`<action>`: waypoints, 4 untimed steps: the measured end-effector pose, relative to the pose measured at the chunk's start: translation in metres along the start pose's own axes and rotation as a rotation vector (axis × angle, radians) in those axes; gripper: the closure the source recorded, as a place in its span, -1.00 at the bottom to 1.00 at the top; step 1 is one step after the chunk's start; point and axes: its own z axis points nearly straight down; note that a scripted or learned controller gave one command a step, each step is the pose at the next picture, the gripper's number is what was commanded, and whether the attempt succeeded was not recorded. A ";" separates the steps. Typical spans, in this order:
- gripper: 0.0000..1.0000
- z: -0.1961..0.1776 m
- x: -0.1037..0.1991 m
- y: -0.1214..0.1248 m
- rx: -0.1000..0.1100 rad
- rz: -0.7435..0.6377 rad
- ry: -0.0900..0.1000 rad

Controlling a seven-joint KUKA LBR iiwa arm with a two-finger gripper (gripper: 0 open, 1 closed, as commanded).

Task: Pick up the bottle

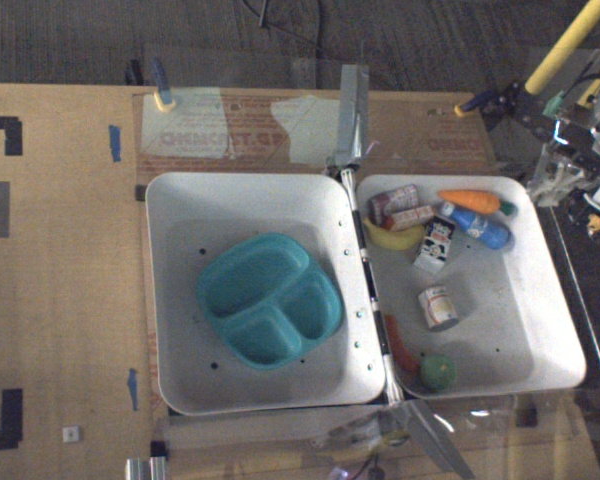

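Brown board covers the worktop (pixel 60 268), which carries two shallow white bins side by side. In the left bin (pixel 170 208) a teal divided plate (pixel 270 299) lies near the middle, tilted. In the right bin (pixel 550 308), along the far edge, sit a small dark red box (pixel 393 203), a banana (pixel 392 235) just in front of it, and a black-and-white carton (pixel 435 244). The blue bottle (pixel 476 226) lies on its side near the bin's far right corner, just in front of an orange carrot (pixel 470 201). A small can (pixel 439 307) lies mid-bin; a green ball (pixel 439 371) and a red chilli (pixel 398 345) rest at the near left corner. At the worktop's far right edge, outside the bin, the arm's end (pixel 570 158) sits high and blurred; whether its fingers are released or clenched I cannot tell.
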 end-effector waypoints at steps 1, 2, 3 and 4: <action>1.00 -0.006 0.028 -0.014 0.001 0.095 0.001; 1.00 -0.015 -0.053 -0.051 0.002 0.358 0.000; 1.00 0.012 -0.068 -0.097 0.002 0.409 0.000; 1.00 -0.005 -0.088 -0.085 -0.001 0.383 0.000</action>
